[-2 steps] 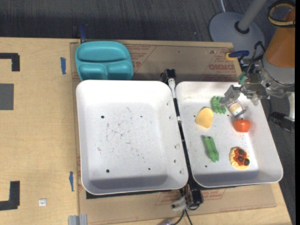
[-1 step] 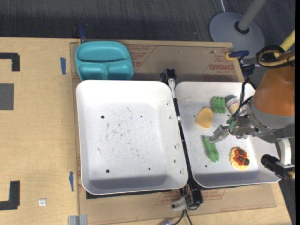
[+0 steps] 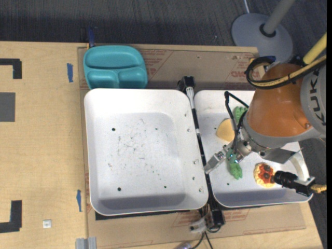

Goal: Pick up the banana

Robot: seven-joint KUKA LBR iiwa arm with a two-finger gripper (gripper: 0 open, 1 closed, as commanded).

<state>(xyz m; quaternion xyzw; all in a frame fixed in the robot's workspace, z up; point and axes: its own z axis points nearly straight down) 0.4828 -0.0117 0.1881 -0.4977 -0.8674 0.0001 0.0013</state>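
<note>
Arm (image 3: pixel 282 108), nearest the lens, hangs over right bin (image 3: pixel 259 198); gripper (image 3: pixel 228 157) state cannot be told. Banana (image 3: pixel 224 131), centre-right, lies just beside green item (image 3: pixel 236 167): a crowded grasp may miss. Left bin (image 3: pixel 140 149) sits on cardboard (image 3: pixel 207 66); grey floor (image 3: pixel 129 9) above.

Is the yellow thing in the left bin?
No, the yellow thing lies in the right bin, beside the arm.
</note>
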